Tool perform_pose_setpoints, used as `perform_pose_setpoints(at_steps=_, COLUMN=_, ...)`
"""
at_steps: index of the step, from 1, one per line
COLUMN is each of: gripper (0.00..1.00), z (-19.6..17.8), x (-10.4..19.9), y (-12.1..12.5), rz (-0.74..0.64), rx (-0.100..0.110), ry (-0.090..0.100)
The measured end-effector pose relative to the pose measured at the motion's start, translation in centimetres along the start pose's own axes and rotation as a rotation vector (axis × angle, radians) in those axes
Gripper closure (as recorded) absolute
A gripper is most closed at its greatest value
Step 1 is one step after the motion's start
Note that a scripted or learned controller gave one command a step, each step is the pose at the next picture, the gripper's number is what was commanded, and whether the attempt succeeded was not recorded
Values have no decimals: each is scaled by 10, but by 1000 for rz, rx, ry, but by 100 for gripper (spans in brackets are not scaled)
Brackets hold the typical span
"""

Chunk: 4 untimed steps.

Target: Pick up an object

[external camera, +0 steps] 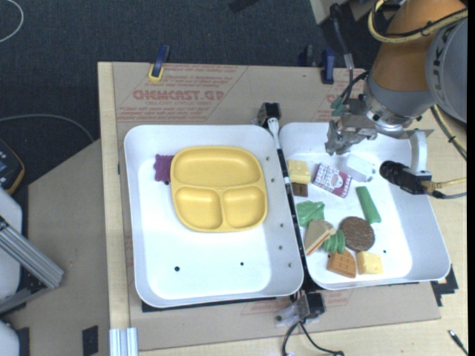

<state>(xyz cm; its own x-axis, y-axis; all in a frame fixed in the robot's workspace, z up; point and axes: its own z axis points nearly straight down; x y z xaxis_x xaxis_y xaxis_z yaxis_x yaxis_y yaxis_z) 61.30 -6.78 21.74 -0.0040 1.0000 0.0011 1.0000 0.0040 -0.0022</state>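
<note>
I had the gripper (343,145) low over the right bin (423,228), and I couldn't tell its state. Just below it sat the pink carton (332,179), beside a white block (359,168); more toy food lay nearer the camera. Well off to its left, the left bin (148,243) carried a yellow divided tray (219,187). Both bins rested on a cardboard-topped bench (185,91) over dark carpet (67,28).

Hand (343,148) hovers over right bin (423,228) above toy food (332,179).

Divided tray (218,186) in left bin (141,221)
</note>
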Motion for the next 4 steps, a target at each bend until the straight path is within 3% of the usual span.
perform_pose_setpoints(at_steps=1, gripper=100, z=-11, x=47, y=7, rz=1, rx=-5, ry=-1)
perform_pose_setpoints(at_steps=2, gripper=100, z=0, x=94, y=6, rz=1, rx=0, ry=-1)
perform_pose_setpoints(at_steps=4, gripper=100, z=2, x=127, y=5, rz=3, rx=0, ry=-1)
